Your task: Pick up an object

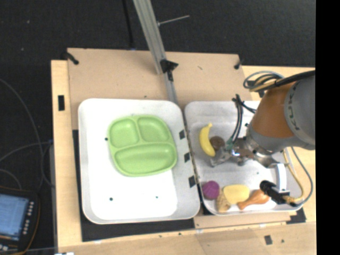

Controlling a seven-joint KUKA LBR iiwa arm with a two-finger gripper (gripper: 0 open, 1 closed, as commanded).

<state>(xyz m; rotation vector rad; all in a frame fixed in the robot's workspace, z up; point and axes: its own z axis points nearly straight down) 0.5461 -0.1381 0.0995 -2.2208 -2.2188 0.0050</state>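
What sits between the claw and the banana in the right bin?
Nothing visible blocks it. The claw hangs low in the right bin, right next to the banana, with a small brown object at the banana's right side, close to the claw's tip. The purple ball lies apart, nearer the front wall.

- We find no readable text, label, brand, number or sign anywhere in the frame.
- The small screen (16, 217) at the lower left of the frame glows blue, but whatever it displays is too blurred for us to read.
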